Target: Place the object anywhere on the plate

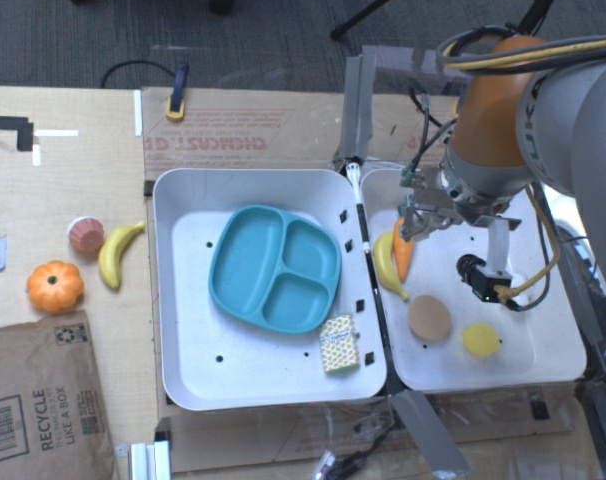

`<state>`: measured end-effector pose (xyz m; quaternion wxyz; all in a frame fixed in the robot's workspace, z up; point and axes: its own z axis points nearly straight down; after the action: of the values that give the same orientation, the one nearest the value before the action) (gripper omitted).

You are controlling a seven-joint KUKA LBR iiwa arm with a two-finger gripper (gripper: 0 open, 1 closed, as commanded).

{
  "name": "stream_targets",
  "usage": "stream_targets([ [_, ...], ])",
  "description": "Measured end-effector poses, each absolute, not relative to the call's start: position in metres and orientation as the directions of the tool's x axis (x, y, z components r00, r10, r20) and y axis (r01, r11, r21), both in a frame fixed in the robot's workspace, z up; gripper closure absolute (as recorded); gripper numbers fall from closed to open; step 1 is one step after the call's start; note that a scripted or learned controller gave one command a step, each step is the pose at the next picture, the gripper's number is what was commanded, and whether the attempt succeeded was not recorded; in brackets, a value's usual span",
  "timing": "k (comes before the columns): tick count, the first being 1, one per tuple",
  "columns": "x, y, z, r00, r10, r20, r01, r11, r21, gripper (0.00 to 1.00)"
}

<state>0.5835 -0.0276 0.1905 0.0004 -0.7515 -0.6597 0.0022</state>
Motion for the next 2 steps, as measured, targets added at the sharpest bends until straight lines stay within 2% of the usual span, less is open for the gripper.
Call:
stream_targets([
  [1, 0.561, 0.012, 0.229, 0.133, 0.991, -0.002, 0.991, -0.133, -0.002, 1.00],
  [2, 0.628, 0.061, 0.191, 0.010, 1.000, -0.003, 1.000, -0.010, -0.002, 1.00],
])
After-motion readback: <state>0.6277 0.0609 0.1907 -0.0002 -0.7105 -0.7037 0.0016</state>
